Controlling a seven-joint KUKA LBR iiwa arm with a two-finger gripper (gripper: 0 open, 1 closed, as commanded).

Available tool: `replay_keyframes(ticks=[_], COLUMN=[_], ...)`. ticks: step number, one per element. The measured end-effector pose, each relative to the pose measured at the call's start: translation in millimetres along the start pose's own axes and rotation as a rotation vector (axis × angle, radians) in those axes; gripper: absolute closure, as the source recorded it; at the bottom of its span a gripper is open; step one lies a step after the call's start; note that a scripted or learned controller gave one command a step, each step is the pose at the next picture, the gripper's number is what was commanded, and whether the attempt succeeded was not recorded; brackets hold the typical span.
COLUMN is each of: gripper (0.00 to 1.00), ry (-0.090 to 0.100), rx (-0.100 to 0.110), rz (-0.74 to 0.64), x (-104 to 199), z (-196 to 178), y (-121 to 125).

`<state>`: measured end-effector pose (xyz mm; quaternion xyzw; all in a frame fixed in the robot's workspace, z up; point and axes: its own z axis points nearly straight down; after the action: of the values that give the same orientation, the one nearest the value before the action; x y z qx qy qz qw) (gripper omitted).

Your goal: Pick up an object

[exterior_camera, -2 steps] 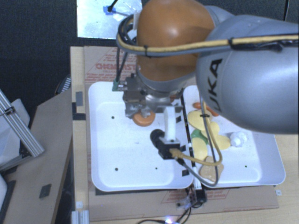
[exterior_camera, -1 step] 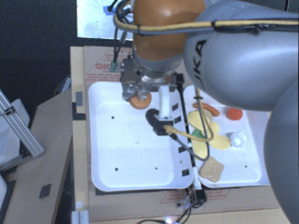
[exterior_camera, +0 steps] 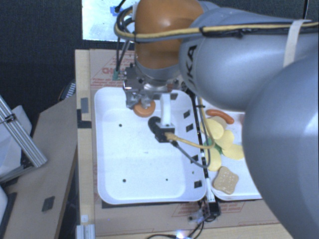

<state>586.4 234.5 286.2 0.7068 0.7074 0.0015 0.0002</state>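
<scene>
My gripper (exterior_camera: pixel 141 102) hangs over the far part of the left white bin (exterior_camera: pixel 114 183), below the orange wrist band. A small round orange object (exterior_camera: pixel 146 110) shows right under the gripper tip, partly covered by it. Whether it is held or just lies on the bin floor beneath, I cannot tell. The arm hides the bin's far right corner.
The right bin (exterior_camera: pixel 249 195) holds a red-orange sausage shape (exterior_camera: pixel 220 116), yellow pieces (exterior_camera: pixel 225 139) and a tan square cracker (exterior_camera: pixel 225 180). The big grey arm covers most of that bin. A divider rim with black clips (exterior_camera: pixel 197 153) separates the bins.
</scene>
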Motion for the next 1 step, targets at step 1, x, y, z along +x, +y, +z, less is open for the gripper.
replay_keyframes(ticks=[1], gripper=[1.00], ry=[0.000], rx=[-0.002], rz=[0.001], x=[-0.1], z=[21.1], y=[44.7])
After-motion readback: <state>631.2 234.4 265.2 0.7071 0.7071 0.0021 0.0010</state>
